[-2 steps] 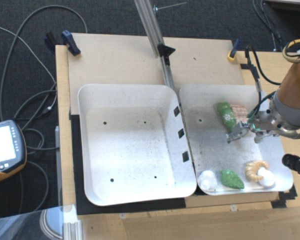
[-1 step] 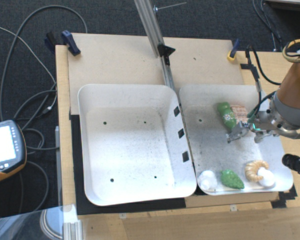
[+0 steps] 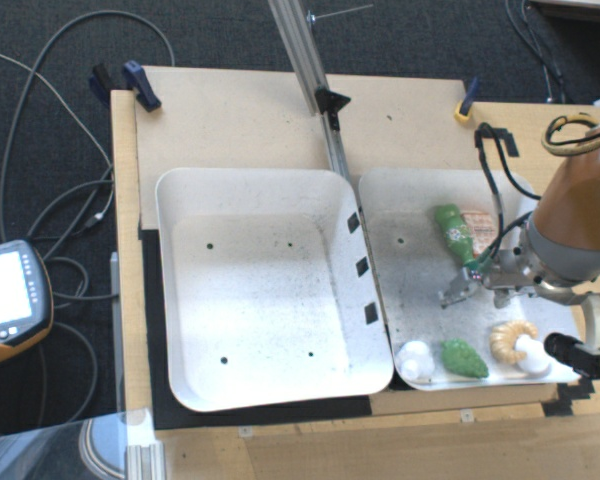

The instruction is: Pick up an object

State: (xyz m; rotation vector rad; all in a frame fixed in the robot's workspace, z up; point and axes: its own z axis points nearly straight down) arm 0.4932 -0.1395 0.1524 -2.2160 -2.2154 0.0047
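The right bin [image 3: 385, 268] holds several objects. A green bottle-shaped item [image 3: 452, 230] lies at the back next to a tan packet [image 3: 480, 225]. Along the front wall lie a white ball [image 3: 415, 360], a green lump [image 3: 464, 358] and a tan and white toy [image 3: 515, 344]. My gripper [image 3: 457, 290] hangs low over the bin floor, just in front of the green bottle-shaped item and behind the green lump. It is open, with nothing between its fingers. The arm's grey wrist [image 3: 570, 238] covers the bin's right side.
The left bin [image 3: 250, 288] sits beside the right one, with a dividing wall between them. A metal camera pole [image 3: 305, 53] rises from the back of the bench. Clamps [image 3: 140, 86] sit at the bench corners, and cables run beside the arm at the right.
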